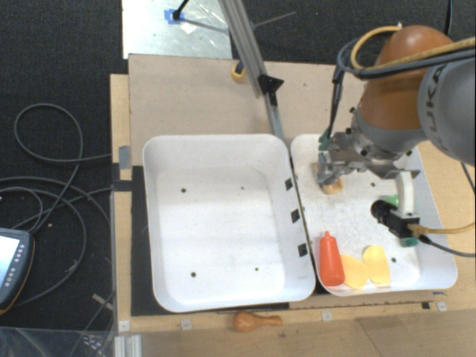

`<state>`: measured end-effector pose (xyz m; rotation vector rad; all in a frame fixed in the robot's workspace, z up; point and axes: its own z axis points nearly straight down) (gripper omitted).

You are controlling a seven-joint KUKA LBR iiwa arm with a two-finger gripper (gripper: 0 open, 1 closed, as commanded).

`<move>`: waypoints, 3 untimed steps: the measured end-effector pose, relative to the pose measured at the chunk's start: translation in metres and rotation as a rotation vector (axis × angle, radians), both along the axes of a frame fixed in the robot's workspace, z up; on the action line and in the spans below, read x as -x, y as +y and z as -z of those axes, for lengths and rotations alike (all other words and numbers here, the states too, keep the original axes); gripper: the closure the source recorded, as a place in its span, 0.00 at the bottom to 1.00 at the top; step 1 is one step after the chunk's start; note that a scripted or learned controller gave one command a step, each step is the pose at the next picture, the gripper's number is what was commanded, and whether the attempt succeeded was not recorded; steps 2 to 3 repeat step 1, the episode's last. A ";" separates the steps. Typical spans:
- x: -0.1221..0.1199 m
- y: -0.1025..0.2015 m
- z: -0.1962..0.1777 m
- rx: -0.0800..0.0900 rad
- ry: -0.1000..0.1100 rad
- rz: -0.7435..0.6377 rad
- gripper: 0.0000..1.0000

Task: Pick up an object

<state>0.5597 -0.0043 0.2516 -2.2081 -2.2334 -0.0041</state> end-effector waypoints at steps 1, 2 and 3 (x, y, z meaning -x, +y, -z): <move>0.004 0.056 0.002 0.000 0.000 0.000 1.00; 0.004 0.056 0.002 0.000 0.000 0.000 1.00; 0.004 0.056 0.002 0.000 0.000 0.000 1.00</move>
